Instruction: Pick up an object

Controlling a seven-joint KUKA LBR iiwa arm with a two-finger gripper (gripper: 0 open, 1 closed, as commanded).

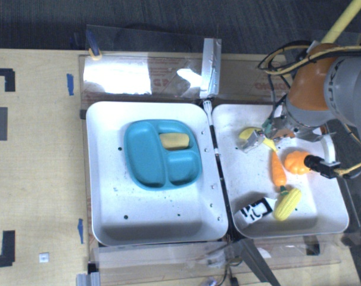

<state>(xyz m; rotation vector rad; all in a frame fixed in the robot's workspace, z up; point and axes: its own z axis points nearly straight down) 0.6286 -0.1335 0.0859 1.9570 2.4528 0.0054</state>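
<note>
My gripper (259, 139) in rt bin (329, 219) – over banana (249, 134), can't tell grip state – carrot (278, 169) nearby.

My pale wooden counter (31, 177), marked with black tape corners (6, 79) and blue tape bits (69, 84), meets dark grey floor (168, 5).

My gripper (256, 139): low in the right bin (329, 219), at the yellow banana (249, 134)
Right bin: carrot (278, 169), orange fruit (297, 161), corn cob (287, 204), black-and-white card (255, 210)
Left bin (109, 207): blue divided plate (151, 154) holding a yellow block (174, 140)
</note>
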